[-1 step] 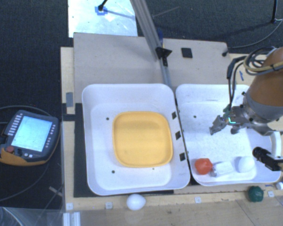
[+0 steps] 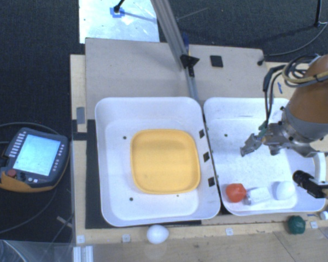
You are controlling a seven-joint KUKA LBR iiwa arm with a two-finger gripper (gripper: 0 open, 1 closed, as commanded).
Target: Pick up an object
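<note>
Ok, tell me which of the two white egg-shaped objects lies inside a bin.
The white egg-shaped object in the right bin, beside the red object. The other white egg lies outside on the bench, below the left bin.

The arm (image 2: 317, 100) is cut off by the right edge.

Hand (image 2: 255, 144) above right bin (image 2: 229, 119), empty.

Nothing here can be read: the handheld controller (image 2: 31, 158) left of the bins has a lit screen, but its glare hides any characters.
</note>
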